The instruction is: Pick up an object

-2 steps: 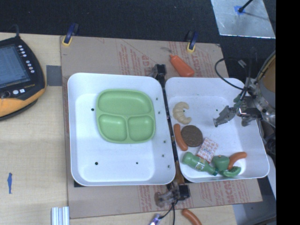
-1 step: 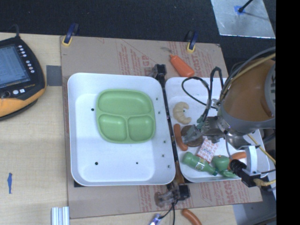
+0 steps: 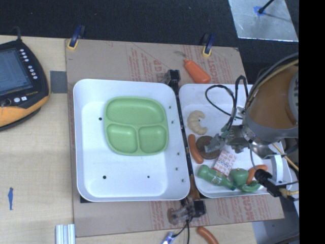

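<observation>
Because my gripper [image 3: 219, 142] hangs over crowded toys, fingers' spread hidden from me, I might nudge the brown disc [image 3: 204, 145] or croissant [image 3: 196, 121] aside.

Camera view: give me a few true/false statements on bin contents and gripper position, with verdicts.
1. The green divided plate lies in the left bin. True.
2. The croissant lies in the left bin. False: it lies in the right bin.
3. The gripper is over the right bin. True.
4. An orange carrot lies inside the right bin. False: it lies outside, on the cardboard beyond the bin's far rim.
5. A green bottle lies in the right bin. True.
</observation>
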Available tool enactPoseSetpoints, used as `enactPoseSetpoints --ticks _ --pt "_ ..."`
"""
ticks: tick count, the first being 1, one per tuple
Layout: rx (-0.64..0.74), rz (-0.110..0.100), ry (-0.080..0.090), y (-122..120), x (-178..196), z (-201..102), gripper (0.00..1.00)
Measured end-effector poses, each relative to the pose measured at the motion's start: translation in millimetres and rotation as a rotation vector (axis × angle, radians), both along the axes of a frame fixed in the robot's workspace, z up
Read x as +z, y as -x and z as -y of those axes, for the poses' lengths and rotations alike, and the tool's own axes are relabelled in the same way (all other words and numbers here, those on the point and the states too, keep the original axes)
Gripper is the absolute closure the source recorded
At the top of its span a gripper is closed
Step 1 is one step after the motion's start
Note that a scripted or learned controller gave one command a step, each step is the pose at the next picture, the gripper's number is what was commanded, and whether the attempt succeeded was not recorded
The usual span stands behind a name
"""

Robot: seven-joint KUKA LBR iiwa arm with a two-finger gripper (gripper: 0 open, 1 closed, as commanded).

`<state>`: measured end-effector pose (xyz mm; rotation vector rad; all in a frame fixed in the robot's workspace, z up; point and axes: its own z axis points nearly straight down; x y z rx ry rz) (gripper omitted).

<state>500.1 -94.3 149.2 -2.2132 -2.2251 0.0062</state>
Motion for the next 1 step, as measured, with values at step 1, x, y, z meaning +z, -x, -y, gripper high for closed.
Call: enactPoseSetpoints --ticks 1 --pt "-0.003 0.003 0.0 -36.3 -52.3 65.8 0.0"
